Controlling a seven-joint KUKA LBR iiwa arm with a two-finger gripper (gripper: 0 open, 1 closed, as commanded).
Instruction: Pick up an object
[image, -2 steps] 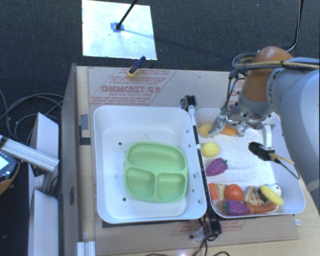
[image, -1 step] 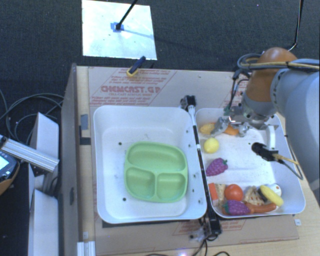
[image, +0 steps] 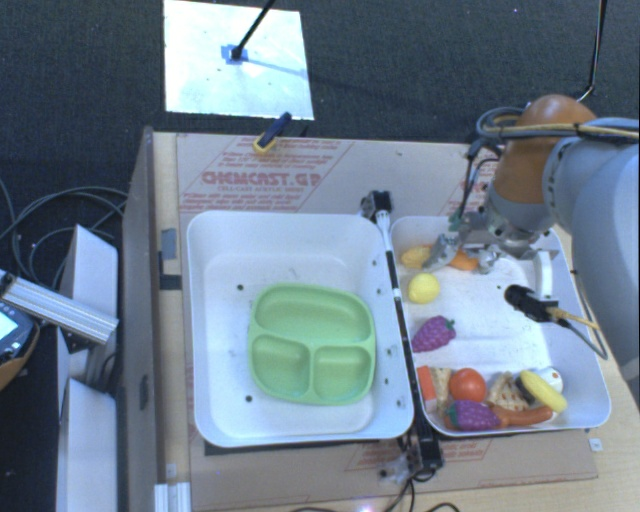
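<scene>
A: Orange shows just beside the gripper (image: 462, 252), a carrot-like toy (image: 464, 263) lying at the far end of the right bin (image: 580, 405). Are the prongs clamped on it?

B: Cannot tell; the wrist hides them. A yellow piece (image: 415, 257) lies just left of the gripper, and a lemon (image: 424, 289) sits nearer, against the divider.

A: What else crowds that bin?

B: Purple grapes (image: 433, 333) lie mid-bin. At the near end a tomato (image: 467, 384), a second purple bunch (image: 474, 416), a banana (image: 543, 389) and a red sausage-like piece (image: 520, 415) are heaped, touching. A black part (image: 528, 301) with a cable hangs from the arm over the right side.

A: And the left bin (image: 215, 300)?

B: It holds a green divided plate (image: 312, 343), well apart from the gripper
</scene>
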